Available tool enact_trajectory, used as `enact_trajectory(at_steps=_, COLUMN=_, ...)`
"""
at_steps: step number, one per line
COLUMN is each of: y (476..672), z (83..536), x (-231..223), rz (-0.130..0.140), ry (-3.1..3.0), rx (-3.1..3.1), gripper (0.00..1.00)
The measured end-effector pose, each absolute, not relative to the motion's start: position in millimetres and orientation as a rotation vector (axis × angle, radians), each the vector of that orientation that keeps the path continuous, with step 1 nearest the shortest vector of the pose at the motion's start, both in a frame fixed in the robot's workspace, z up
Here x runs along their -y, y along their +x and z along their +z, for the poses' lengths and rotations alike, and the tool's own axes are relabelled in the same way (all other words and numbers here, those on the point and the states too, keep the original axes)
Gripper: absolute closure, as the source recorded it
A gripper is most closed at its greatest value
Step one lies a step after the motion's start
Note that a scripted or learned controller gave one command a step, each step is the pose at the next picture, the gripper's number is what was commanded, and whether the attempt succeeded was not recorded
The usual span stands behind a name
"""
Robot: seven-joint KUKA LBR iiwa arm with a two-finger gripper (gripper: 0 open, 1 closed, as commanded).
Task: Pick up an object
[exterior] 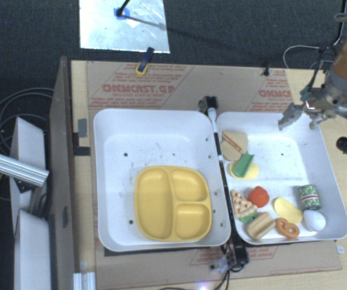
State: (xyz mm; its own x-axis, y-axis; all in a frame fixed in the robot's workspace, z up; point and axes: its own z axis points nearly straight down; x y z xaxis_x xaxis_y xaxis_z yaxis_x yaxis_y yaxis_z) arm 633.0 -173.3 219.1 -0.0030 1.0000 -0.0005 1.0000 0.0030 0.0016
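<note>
Both bins look like smooth white plastic to me, faintly glossy; left bin [116, 162] shows light scuffing on its floor, right bin [318, 162] cleaner. Yellow divided tray [173, 203] reads as matt moulded plastic. Toy food along the right bin's near edge looks plastic: tomato [259, 196] shiny, egg [314, 220] smooth with a highlight. Bench sheet [161, 83] is printed cardboard, dull. Floor [28, 29] looks like dark rough carpet. Silver sheet [124, 17] on it is reflective, foil-like. Gripper [302, 117] appears grey metal.
</note>
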Motion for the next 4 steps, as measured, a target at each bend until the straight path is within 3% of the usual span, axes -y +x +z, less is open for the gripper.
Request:
enact_trajectory(at_steps=1, y=542.2, z=126, x=128, rz=-0.009, ry=2.230, rx=-2.233, gripper=0.00)
enact_trajectory(at_steps=2, y=493.6, z=98, x=93, rz=0.003, ry=2.219, rx=-2.213, gripper=0.00)
enact_trajectory(at_steps=3, y=503.1, z=84, x=139, rz=0.001, ry=2.221, rx=-2.217, gripper=0.00)
enact_trajectory(at_steps=4, y=504.0, z=95, x=136, rz=0.005, ry=2.217, rx=-2.221, gripper=1.00)
